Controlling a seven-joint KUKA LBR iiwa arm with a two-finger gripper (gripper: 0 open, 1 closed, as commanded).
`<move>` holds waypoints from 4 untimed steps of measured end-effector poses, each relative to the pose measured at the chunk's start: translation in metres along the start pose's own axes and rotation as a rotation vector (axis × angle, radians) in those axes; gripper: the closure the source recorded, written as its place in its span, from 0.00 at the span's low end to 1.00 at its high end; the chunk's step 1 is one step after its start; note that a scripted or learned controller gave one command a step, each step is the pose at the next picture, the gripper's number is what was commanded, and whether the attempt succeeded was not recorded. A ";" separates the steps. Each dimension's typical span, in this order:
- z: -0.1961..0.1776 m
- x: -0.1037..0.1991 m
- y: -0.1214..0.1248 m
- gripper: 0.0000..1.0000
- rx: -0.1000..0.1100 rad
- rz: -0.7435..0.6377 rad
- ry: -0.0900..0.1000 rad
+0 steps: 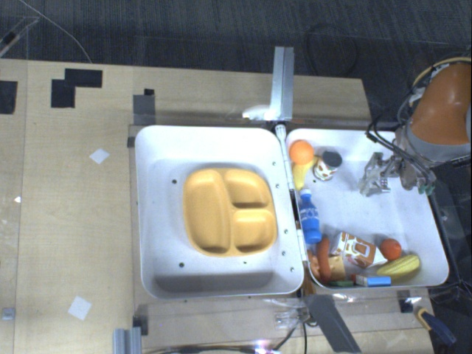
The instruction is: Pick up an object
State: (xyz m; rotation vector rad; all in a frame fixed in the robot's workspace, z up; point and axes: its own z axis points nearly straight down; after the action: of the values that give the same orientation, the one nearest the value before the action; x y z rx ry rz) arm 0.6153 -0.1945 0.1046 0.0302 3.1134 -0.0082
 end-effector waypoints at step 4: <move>0.015 0.011 0.072 0.00 0.003 0.967 0.018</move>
State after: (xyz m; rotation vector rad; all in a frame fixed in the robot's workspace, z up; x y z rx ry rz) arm 0.6059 -0.1221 0.0888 1.4834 2.7585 0.0093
